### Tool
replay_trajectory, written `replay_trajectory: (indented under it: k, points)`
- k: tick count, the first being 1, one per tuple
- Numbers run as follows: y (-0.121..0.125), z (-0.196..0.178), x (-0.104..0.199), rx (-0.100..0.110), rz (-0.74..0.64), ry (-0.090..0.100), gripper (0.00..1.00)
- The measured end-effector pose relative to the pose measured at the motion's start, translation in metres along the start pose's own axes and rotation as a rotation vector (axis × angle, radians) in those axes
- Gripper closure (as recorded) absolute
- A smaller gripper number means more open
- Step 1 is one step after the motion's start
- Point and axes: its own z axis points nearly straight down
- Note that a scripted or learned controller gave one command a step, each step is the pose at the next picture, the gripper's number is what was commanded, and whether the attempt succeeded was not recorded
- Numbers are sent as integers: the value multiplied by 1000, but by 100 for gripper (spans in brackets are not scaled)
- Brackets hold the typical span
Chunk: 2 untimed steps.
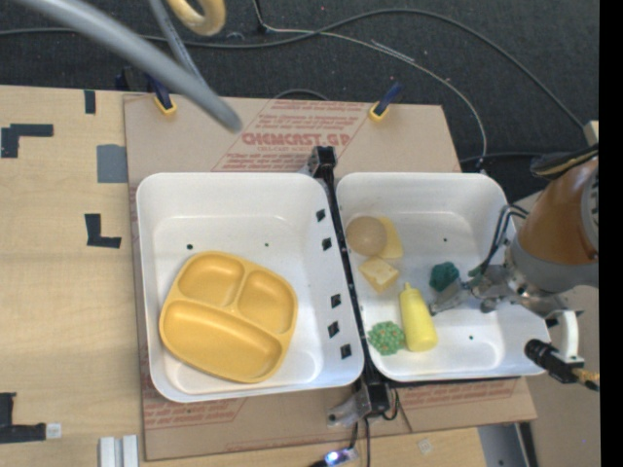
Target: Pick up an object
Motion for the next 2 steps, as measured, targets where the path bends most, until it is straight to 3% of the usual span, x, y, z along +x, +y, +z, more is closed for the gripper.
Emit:
replay_trajectory:
  k: [1,2]
  points:
    - [0,-12,-1,-3,1,-3,100]
    - [-8,-69,-1,-2,0,1,100]
